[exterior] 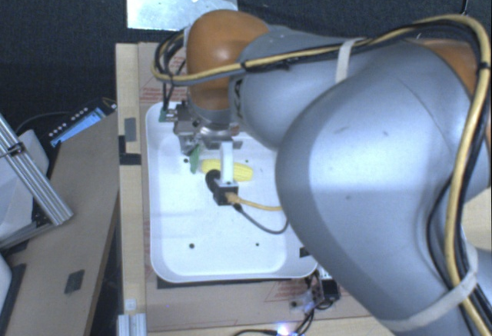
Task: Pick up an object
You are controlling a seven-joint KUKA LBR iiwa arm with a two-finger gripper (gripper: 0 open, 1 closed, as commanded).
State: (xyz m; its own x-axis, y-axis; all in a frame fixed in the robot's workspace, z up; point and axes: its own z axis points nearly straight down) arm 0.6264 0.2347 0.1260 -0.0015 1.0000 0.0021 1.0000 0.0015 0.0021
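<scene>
Grey arm (369,173) is hogging most of the view from the right, with its orange band (219,42) sitting right over the far end of the white bin (200,242). The gripper (198,151) is down low inside that bin, near the back-left part. Honestly I can't tell how far open it is or whether it's got hold of anything, because the wrist blocks the view.

The thing to grab looks like a yellow corn cob (242,171), ribbed surface and all. It's lying flat on the bin floor just right of the gripper, long axis running roughly left to right. The robot's own hardware crosses over its middle, so I can't say whether they touch.

As for writing, there's reddish print on the cardboard (280,292) under the bin's near edge, too blurry to read.
</scene>
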